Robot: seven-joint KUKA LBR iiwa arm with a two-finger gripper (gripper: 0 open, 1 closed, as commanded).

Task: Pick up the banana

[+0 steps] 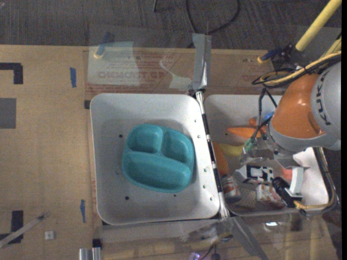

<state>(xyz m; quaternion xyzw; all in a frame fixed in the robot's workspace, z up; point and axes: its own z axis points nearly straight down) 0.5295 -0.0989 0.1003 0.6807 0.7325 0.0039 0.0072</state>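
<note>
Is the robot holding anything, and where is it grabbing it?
It cannot be told: the arm hangs over the right bin, hiding its gripper tip above the clutter.

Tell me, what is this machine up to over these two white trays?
A grey and orange robot arm reaches into the right bin, which holds a jumble of small items. Its claw hangs low over that pile, near something yellow that may be the banana it's after. The left bin holds a teal divided plate.
</note>
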